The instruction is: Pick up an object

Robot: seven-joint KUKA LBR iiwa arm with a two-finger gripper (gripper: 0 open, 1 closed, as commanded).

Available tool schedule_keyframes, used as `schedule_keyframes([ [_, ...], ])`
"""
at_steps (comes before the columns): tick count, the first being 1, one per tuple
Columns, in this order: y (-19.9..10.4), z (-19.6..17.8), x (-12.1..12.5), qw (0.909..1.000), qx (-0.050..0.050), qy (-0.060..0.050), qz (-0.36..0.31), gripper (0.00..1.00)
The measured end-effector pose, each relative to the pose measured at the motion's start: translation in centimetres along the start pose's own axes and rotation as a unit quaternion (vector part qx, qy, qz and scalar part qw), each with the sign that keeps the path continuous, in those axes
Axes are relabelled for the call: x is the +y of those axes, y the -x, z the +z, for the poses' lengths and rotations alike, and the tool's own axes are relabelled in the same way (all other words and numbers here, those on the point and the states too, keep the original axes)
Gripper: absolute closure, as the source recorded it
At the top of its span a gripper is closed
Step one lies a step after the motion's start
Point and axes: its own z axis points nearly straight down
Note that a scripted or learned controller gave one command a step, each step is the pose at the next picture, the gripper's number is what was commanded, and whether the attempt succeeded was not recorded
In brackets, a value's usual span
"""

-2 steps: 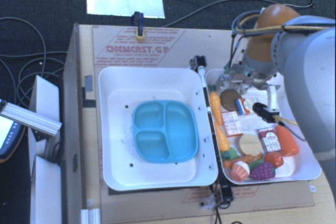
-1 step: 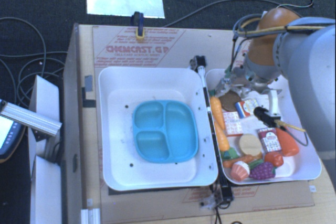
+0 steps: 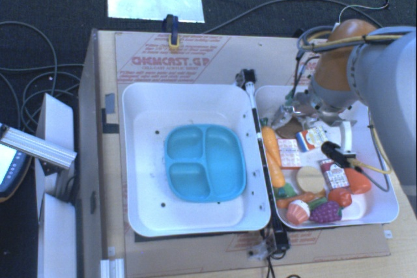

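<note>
Tool [image 3: 301, 115] low in right bin [image 3: 384, 208], toy food [image 3: 313, 189] just below.

Robotics lab setting: cardboard-topped bench [image 3: 195, 58] at frame centre, loose cables [image 3: 29, 84] over dark carpet at left, grey industrial arm [image 3: 381, 71] at upper right.

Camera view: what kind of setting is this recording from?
Likely a robot lab grasping bench: two white bins on a cardboard-covered bench, toy food, and loose cables on dark carpet.
</note>
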Motion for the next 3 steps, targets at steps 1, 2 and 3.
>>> schedule_keyframes([
  [1,2.0,-4.1,3.1,1.0,0.0,0.002,-0.001,0.0],
  [2,0.1,-0.4,-3.0,1.0,-0.003,0.005,0.0,0.0],
  [3,-1.3,-0.1,1.4,1.0,-0.002,0.002,-0.001,0.0],
])
